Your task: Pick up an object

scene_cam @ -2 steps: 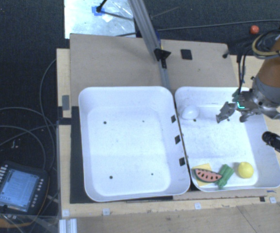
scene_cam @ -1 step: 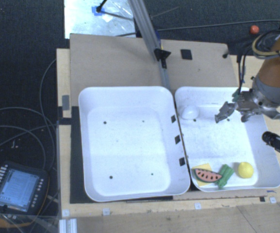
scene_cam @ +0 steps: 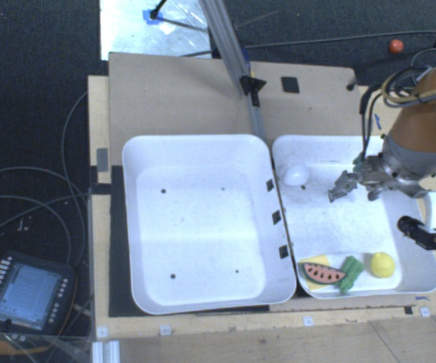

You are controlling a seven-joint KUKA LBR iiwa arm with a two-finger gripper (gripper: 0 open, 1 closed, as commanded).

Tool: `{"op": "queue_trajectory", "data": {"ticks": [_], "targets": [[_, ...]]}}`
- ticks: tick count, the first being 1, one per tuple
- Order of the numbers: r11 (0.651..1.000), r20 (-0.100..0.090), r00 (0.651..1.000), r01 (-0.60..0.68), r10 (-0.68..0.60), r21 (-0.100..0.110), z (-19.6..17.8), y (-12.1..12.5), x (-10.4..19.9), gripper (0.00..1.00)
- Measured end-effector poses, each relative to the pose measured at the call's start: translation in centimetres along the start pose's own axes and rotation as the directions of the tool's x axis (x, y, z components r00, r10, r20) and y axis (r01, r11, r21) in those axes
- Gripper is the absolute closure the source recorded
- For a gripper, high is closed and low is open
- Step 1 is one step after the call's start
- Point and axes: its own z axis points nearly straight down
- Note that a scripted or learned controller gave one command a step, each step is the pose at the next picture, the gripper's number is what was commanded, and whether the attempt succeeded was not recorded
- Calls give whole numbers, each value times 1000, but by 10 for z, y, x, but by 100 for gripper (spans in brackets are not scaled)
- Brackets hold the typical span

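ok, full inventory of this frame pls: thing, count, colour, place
bins: 2, white, side by side on the bench
white ball: 1, white, right bin, far left corner
watermelon slice: 1, red with green rind, right bin, near edge
green object: 1, green, right bin, near edge, between the slice and the lemon
lemon: 1, yellow, right bin, near right corner
pendant: 1, dark with a lit screen, floor at lower left
orange ball: 1, orange, floor at upper right
arm: 1, grey with orange band, reaching in from the right
gripper: 1, grey, over the right bin's far half, nothing seen between its fingers
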Motion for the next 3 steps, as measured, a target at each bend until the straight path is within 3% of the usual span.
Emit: {"op": "queue_trajectory", "data": {"ticks": [1,2,3], "targets": [[1000,0,1000,1,-1,0,52,-1,0,0],[1000,1,1000,0,0,-6,39,1,0,100],[1000,2,1000,1,-1,-9,-23,3,-4,100]]}}
